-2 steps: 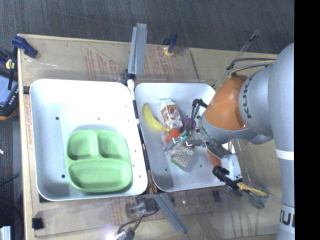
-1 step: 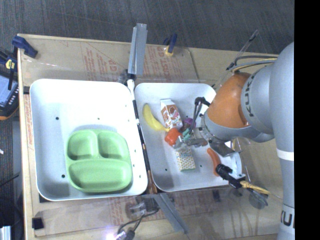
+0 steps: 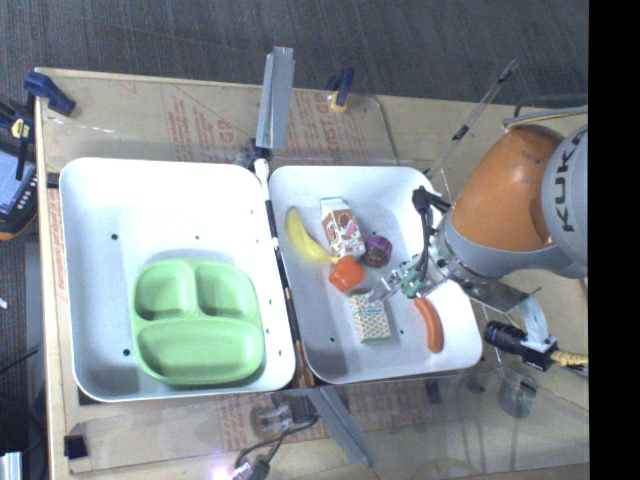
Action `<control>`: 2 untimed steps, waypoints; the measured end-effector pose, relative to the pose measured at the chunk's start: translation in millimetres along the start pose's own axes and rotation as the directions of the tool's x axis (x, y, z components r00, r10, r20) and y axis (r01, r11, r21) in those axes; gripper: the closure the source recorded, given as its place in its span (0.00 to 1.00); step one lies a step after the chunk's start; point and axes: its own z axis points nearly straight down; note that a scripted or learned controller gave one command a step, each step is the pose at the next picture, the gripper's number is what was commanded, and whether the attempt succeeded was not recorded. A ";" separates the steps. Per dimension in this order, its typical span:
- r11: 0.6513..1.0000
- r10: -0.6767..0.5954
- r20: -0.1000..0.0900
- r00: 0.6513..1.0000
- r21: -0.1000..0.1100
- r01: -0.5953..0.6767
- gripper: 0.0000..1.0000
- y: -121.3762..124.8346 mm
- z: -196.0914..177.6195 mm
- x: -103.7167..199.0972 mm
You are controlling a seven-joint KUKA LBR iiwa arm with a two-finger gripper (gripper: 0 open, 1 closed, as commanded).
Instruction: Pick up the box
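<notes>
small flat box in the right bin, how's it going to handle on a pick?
The box lies flat on the bin floor, so it likely won't roll or tip, though a top-down pinch has little height to grab. It looks like thin card, probably light and somewhat crushable. The orange piece and sausage sit close by, so a nudge may slide it into them.

dark grey carpet floor [image 3: 150, 18] surrounds the wooden bench [image 3: 150, 118].

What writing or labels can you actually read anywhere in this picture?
"KU": big dark letters on the robot arm, cut off at the edge.
Small carton: printed picture, wording too blurred to read.
Patterned box: print too small.
Bench board: faint red printing, unreadable.
</notes>
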 end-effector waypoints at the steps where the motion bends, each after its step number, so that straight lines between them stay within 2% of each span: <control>1: 1.000 0.000 0.000 1.000 0.000 0.000 0.00 -0.2 0.1 -0.2; 2: 1.000 -0.011 -0.005 1.000 0.004 0.011 0.00 -20.4 104.9 -42.6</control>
